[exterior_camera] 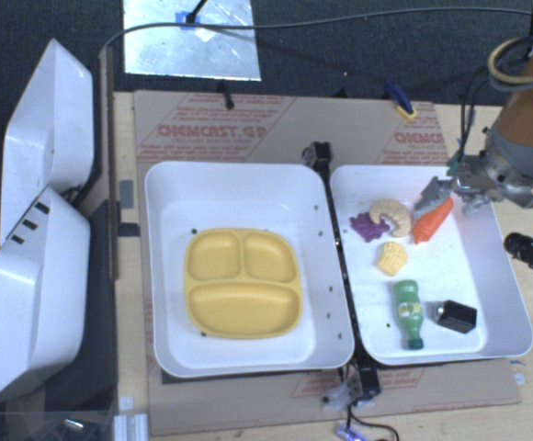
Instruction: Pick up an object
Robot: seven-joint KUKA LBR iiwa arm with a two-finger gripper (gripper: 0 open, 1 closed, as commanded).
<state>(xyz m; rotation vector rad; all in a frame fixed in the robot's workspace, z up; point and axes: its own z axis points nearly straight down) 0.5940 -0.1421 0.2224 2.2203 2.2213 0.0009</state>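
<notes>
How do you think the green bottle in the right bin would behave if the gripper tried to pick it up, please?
The green bottle lies on its side, so its rounded body would probably roll if nudged sideways. It looks like a small plastic toy, likely light and stiff. Its smooth surface may slip between fingers. The black block close beside it could crowd a grasp.

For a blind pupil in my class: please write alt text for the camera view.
A grey robot gripper hovers at an orange toy carrot in the right white bin, beside toy corn, purple grapes and a green bottle. The left white bin holds a yellow divided plate.
</notes>
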